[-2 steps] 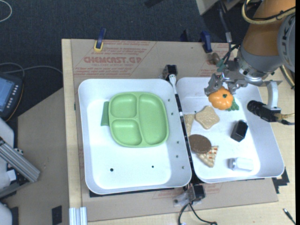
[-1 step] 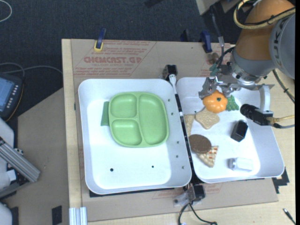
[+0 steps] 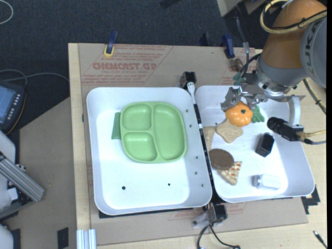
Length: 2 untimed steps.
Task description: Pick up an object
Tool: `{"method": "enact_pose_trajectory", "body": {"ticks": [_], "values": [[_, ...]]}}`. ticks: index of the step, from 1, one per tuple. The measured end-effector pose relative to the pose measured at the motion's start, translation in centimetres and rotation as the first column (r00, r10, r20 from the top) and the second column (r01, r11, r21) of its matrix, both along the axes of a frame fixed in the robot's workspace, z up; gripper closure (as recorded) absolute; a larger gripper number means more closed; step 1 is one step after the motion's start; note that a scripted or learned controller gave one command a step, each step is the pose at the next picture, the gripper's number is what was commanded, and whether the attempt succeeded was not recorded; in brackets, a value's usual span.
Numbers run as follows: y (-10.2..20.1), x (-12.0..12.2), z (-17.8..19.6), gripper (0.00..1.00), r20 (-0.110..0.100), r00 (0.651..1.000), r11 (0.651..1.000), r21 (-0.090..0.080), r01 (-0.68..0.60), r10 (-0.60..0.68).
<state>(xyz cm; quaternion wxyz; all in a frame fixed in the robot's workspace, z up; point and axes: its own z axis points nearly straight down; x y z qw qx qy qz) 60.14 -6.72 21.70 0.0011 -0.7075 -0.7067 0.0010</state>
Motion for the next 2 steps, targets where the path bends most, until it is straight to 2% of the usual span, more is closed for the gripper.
{"method": "enact_pose_trajectory", "body": {"ticks": [1,2], "values": [[-0.4,1.0,-0.1,1.0,0.005,1.0,1.0,-0.002,-0.002,0.002],[-0.9,1.1,1.5,1.0,0.007,1.0,1.0,-0.001,-0.001,0.001]]}}
